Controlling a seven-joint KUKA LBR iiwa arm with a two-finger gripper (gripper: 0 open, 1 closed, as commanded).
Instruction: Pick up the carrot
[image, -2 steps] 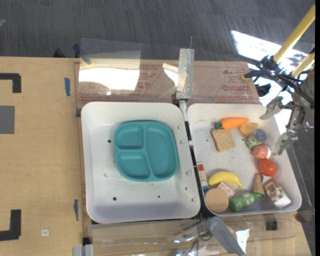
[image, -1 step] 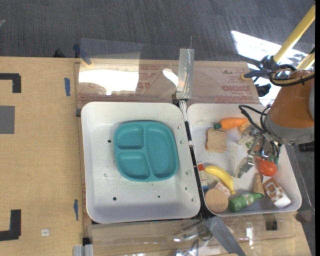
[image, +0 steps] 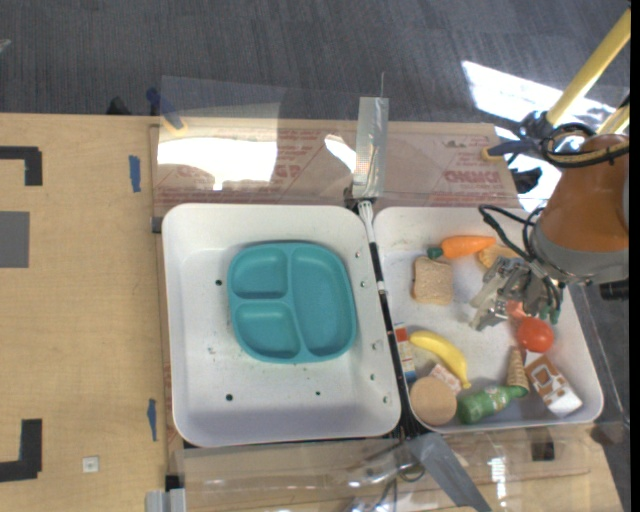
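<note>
Carrot (image: 466, 246) retrieval is the step in hand, judged not yet done. In the one camera view, the carrot is seen lying on its side at the far end of the right bin (image: 590, 372), orange with a green tip pointing left, just beside the far edge of a slice of bread (image: 433, 282). The hand (image: 503, 300) is seen low over the middle of the right bin, nearer than the carrot and a little to its right, close to a tomato (image: 535, 334). Whether the hand is spread or pressed together cannot be told, as the metal parts are blurred into one another; nothing is seen pinched.

For a good grasp, the hand would best be carried toward the far side and slightly left, centred over the thick middle of the carrot and closed across its short width. The bread and the bin wall should be kept clear of, since the carrot could be rolled away if touched off-centre.

Counted: two white bins, one teal divided plate (image: 293, 301) in the left bin (image: 190, 330), one carrot, one bread slice, one banana (image: 441, 353), one tomato, one green bottle (image: 488, 402), one round biscuit (image: 433, 399), one ice-cream cone (image: 516, 370) and one small carton (image: 552, 386), all resting on the tabletop (image: 80, 300).
</note>
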